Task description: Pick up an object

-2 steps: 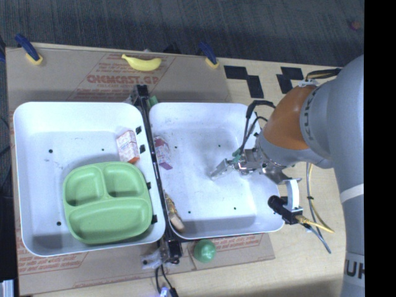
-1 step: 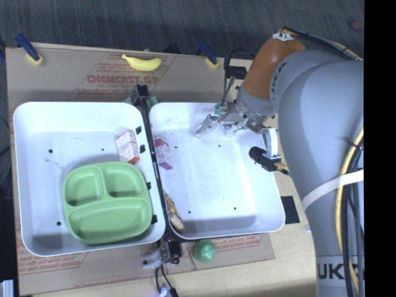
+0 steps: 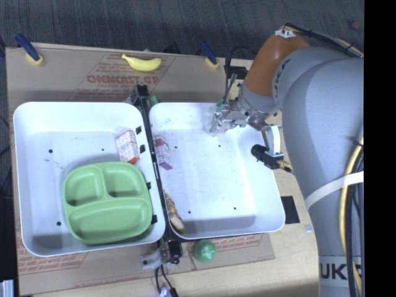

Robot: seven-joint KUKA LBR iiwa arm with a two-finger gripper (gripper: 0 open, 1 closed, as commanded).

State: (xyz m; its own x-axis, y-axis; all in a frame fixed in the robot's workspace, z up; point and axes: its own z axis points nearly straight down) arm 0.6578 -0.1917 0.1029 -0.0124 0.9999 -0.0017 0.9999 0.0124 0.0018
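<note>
My gripper point(image 3: 218, 122) hangs low over the far edge of the right bin point(image 3: 247, 218), just below the orange wrist band. Nothing shows in its grasp. A small pink and white packet point(image 3: 163, 153) lies by the right bin's left wall, well to the left of the gripper. A tan object point(image 3: 174, 218) rests in that bin's near left corner. In the left bin point(image 3: 37, 129) sit a green divided plate point(image 3: 108, 201) and a small orange and white carton point(image 3: 127, 146) just beyond it.
A yellow banana point(image 3: 142, 61) lies on the cardboard behind the bins. A green ball point(image 3: 204, 250) sits on the bench in front of the right bin. Blue clamps point(image 3: 29, 48) hold the cardboard's far edge. The grey arm point(image 3: 322, 122) covers the right side.
</note>
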